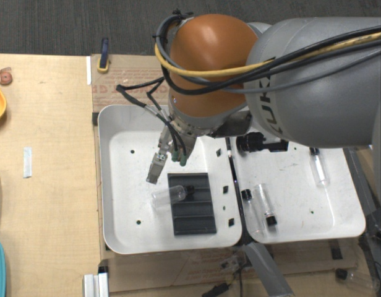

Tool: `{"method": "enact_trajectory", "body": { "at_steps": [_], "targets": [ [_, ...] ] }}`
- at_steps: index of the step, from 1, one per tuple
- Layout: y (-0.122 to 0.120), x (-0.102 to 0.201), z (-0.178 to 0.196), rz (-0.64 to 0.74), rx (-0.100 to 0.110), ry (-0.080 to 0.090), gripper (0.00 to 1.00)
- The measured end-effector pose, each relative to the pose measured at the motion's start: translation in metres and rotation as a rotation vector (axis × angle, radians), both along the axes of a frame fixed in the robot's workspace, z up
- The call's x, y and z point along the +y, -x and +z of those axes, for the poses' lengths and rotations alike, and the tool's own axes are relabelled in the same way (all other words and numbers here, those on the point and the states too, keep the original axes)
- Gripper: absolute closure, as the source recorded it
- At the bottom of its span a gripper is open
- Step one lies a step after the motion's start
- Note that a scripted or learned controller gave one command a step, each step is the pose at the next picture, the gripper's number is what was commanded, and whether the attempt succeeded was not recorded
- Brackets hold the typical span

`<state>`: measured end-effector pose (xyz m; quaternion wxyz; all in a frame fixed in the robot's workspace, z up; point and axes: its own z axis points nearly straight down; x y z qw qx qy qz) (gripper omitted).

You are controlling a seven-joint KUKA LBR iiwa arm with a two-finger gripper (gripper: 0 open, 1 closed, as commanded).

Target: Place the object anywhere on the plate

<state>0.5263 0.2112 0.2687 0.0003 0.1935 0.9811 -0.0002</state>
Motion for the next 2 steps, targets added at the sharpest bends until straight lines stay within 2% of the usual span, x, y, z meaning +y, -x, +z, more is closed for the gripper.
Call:
{"method": "enact_trajectory", "body": {
  "at_steps": [1, 2],
  "targets": [
    [-0.001, -0.001, 0.008, -0.004, 0.0, 0.0, 1.0],
    [0.045, 0.004, 0.0, 0.052, 0.002, 0.001, 1.0]
  ]
}}
